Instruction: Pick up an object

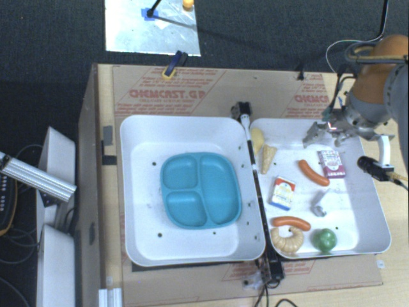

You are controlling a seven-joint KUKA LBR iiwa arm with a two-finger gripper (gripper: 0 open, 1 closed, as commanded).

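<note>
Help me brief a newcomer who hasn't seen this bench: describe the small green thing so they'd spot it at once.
Start at the right-hand white bin, the one with the loose food items rather than the blue divided tray. Go to its near edge, close to the near right corner. The green ball sits there, right of the curled beige pastry; it is the bin's only green, round item.

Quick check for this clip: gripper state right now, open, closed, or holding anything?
Gripper: open, nothing between its fingers; it hangs over the far end of the right bin, above the maroon packet.
</note>
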